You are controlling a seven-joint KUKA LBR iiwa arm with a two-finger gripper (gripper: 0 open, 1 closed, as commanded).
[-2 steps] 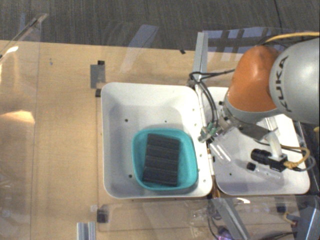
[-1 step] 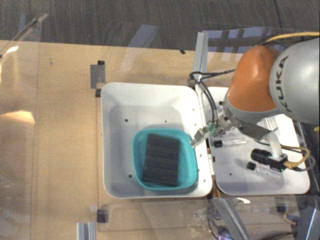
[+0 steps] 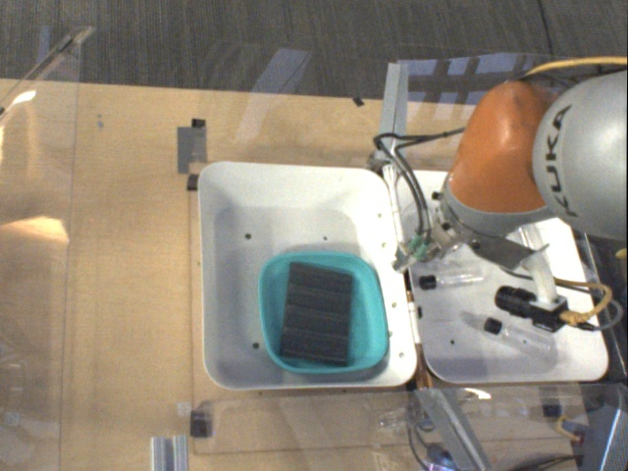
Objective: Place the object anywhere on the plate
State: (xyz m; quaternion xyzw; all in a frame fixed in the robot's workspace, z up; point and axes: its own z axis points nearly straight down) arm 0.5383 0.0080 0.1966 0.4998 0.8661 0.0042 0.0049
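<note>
Wooden bench (image 3: 98, 292) bears left bin (image 3: 231, 263) beside right bin (image 3: 471, 356)

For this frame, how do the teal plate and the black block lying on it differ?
Colour: the plate is teal, the block black.
Surface: the plate is smooth with a raised rim, while the block is ridged crosswise.
Size: the plate is the wider one, and the block lies wholly inside its rim.
Shared: both sit in the left bin.

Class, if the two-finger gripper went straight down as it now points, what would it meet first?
The gripper would probably meet the bare floor of the right shallow white bin, by its left wall; depth is unclear.
</note>
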